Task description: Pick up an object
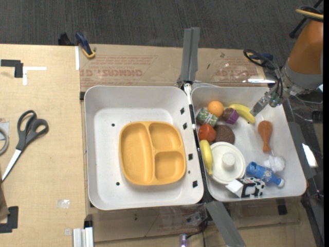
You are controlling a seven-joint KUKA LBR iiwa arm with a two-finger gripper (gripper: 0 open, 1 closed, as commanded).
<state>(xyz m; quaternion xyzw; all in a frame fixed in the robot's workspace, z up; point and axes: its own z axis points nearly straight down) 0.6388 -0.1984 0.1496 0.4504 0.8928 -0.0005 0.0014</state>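
Down low sits a black-and-white carton (250, 188). Up right, I cannot tell the gripper's (261, 106) state; drop straight onto the curved yellow banana (241, 111).

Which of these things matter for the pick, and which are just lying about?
In play, right bin: gripper, long banana, orange, chicken drumstick, small banana, white lid, blue bottle.

Lying about: yellow divided plate in left bin, scissors, blue clamp.

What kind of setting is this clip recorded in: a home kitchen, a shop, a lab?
Most likely a robot lab bench, not a kitchen. Two white bins sit side by side on a cardboard sheet held by clamps, the food in the right bin, such as the drumstick, looks like toys, and scissors lie on the bench.
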